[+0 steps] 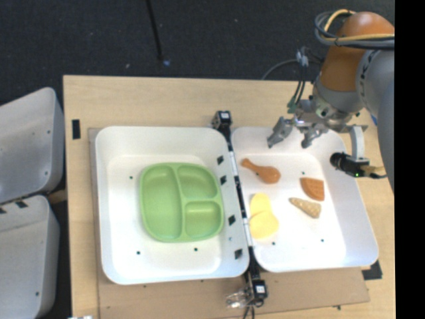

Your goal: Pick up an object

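Hovering spread and empty over the right bin (345, 241), the gripper (296, 134) may skid off the flat drumstick (261, 171) lying just below.

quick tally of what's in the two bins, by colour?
Green: 1, the divided plate in the left bin
Yellow: 1, the yellow piece in the right bin
Orange-brown: 2, the drumstick-shaped piece and the orange wedge
Tan: 1, the tan wedge
Total: 5
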Controlling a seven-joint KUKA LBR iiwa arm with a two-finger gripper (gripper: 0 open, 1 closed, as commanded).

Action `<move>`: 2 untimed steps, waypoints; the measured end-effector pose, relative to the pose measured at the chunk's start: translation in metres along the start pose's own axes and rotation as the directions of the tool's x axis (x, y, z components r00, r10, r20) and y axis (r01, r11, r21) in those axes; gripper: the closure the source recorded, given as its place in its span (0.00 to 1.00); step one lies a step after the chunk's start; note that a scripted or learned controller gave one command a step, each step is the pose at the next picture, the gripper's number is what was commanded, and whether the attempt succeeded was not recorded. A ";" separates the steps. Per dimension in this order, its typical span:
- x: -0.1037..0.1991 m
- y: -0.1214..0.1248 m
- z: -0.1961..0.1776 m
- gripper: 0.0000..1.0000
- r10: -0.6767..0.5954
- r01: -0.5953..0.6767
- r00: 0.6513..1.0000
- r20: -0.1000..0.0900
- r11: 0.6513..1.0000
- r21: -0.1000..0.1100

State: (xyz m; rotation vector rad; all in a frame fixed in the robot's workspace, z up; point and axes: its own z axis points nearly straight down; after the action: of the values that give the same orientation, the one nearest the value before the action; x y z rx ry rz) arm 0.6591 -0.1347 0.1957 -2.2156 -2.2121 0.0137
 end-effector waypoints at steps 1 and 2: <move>0.000 0.003 -0.010 0.00 -0.002 0.002 1.000 0.001 1.000 -0.015; 0.006 0.006 0.049 0.00 -0.005 0.005 1.000 0.003 1.000 -0.011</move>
State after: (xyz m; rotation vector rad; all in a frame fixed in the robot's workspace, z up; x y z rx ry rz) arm 0.6643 -0.1282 0.1467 -2.2174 -2.2242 0.0045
